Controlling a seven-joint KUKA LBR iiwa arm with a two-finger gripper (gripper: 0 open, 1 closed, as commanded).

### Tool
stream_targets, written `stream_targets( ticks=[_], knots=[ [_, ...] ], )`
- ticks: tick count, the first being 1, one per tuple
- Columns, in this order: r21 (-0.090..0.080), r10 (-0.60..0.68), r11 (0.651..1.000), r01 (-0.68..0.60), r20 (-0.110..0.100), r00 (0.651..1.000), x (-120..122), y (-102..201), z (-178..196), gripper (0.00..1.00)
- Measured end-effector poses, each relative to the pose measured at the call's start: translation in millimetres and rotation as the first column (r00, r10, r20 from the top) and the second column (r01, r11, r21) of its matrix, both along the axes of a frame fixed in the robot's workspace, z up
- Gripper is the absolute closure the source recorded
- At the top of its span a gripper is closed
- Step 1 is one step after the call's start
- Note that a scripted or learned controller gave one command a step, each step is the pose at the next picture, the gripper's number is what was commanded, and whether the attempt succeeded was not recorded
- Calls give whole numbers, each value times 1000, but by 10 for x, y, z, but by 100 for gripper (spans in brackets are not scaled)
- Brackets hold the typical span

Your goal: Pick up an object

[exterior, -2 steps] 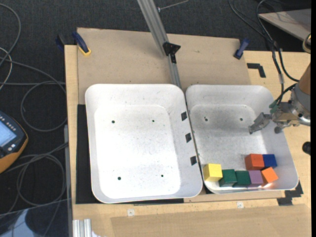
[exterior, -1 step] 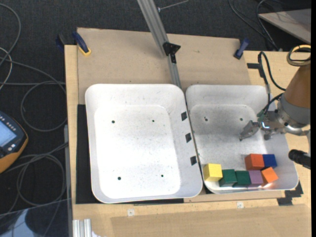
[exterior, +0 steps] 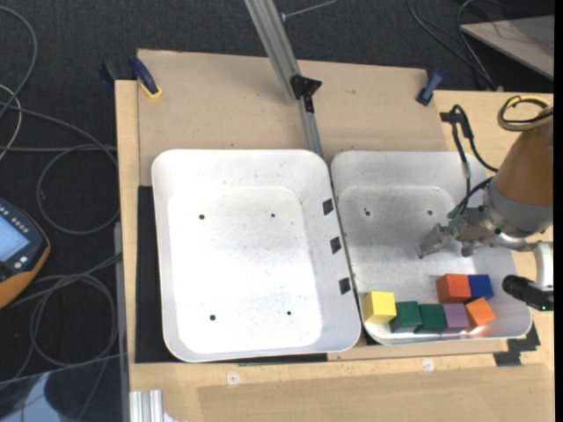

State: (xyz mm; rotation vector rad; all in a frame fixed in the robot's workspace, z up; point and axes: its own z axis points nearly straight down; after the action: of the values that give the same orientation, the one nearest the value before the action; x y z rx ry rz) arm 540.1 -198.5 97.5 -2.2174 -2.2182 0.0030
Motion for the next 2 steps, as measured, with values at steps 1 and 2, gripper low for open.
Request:
stream_targets(
  ticks=[1,2],
  knots=[
    [-1,0,1000,0,6,1000,15,-1,131,100],
    [-5,0,1000,0,11,1000,72,-92,629,100]
  ],
)
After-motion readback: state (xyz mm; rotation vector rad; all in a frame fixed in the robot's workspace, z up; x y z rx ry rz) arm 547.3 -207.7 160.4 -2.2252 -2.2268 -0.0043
